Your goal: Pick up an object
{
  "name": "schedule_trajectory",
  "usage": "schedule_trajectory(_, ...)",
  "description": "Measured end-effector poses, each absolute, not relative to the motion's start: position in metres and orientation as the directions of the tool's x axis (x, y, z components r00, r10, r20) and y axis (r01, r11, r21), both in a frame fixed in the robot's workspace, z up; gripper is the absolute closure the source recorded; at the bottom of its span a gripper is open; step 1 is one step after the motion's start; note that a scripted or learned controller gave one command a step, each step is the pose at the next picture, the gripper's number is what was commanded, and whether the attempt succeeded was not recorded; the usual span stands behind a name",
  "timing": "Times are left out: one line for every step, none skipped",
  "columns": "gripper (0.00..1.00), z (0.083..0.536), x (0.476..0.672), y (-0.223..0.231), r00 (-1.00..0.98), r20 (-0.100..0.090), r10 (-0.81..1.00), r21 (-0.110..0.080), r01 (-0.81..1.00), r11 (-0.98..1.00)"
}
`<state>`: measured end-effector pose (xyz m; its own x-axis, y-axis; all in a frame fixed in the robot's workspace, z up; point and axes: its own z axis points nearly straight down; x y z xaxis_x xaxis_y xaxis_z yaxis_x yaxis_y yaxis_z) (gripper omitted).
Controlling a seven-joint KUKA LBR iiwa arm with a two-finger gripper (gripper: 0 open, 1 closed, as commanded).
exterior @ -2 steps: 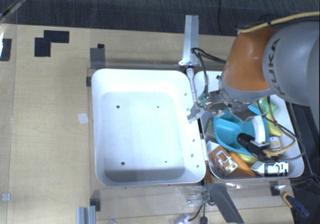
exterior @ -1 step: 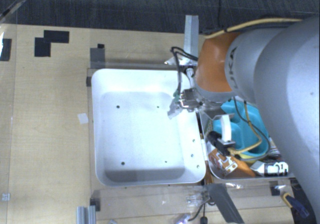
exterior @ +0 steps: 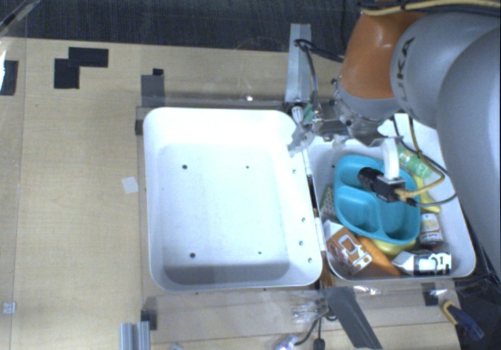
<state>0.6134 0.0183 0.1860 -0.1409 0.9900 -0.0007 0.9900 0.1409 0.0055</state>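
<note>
My gripper [exterior: 302, 131] hangs over the rim between the two bins, at the far left corner of the right bin [exterior: 470, 250]. The grey arm with its orange band [exterior: 376, 51] comes in from the right above that bin. Nothing shows between the fingers. Below and right of the gripper lies a blue two-part dish [exterior: 374, 207]. In front of it are a brown packet [exterior: 348, 251], an orange item [exterior: 381, 261] and a white and black bottle [exterior: 427, 264]. A green and yellow item [exterior: 412, 165] lies at the dish's right, partly hidden by the arm.
The left white bin [exterior: 223, 192] sits beside the right one, their rims touching. A small dark-capped jar [exterior: 429, 225] stands right of the dish. Metal posts [exterior: 298, 59] stand behind the bins, and black marks [exterior: 78, 65] lie on the bench at far left.
</note>
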Motion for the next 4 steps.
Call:
schedule_trajectory(0.00,0.142,0.625,0.176,-0.106,0.001,0.994,0.003,0.994,0.106)
schedule_trajectory(0.00,0.094,0.590,0.171,-0.227,0.000,0.974,0.004,0.974,0.227)
schedule_trajectory(0.00,0.089,0.618,0.123,0.175,0.003,0.985,0.011,0.985,-0.175)
schedule_trajectory(0.00,0.185,0.545,0.048,0.277,0.002,0.961,0.003,0.961,-0.277)
